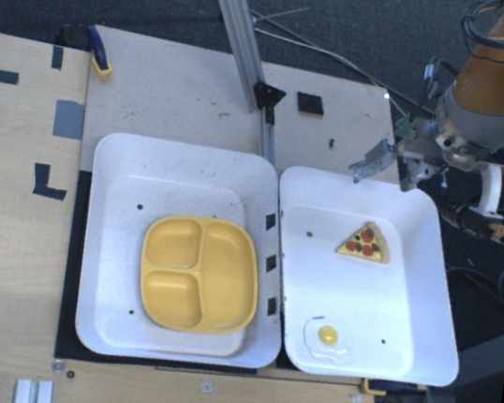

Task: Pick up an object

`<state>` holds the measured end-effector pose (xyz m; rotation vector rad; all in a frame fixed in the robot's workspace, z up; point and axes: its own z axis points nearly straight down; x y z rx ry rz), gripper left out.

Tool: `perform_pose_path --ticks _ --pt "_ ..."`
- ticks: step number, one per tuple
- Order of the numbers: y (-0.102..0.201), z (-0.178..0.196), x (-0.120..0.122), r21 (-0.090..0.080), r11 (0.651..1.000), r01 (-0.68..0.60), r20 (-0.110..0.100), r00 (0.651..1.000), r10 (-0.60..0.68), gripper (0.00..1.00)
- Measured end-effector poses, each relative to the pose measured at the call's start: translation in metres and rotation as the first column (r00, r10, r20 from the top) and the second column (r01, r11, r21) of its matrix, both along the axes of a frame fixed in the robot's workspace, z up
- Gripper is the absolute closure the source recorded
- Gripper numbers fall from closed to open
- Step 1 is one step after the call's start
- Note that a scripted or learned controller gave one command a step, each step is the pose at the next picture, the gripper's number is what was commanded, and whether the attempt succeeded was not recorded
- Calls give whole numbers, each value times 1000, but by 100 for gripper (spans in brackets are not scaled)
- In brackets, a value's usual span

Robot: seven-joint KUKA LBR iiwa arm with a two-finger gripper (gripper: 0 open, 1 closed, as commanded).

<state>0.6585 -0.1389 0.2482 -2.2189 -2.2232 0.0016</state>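
A toy pizza slice (365, 243) lies flat in the upper part of the right bin (408, 296). A toy fried egg (325, 337) rests near that bin's front edge. My gripper (387, 166) hangs above the bin's far rim, up and slightly right of the pizza slice. Its two grey fingers are spread apart with nothing between them. The arm's orange band (503, 55) shows at the top right.
A yellow divided plate (199, 273) sits in the left bin (116, 222). A slanted metal pole (245, 38) rises behind the bins. Cables trail along the bench's far and right side. Black tape marks dot the wooden bench on the left.
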Motion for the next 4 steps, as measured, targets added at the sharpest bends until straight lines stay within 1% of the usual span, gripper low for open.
perform_pose_path --ticks 1,2,3,4 --pt "-4 -61 5 -1 1000 1 -5 1000 -1 0" --pt "-4 -106 7 -1 1000 0 -5 1000 0 0" --pt "-3 -160 5 -1 1000 0 -6 1000 0 0" --pt "-3 -146 7 -1 1000 -2 0 1000 2 100"
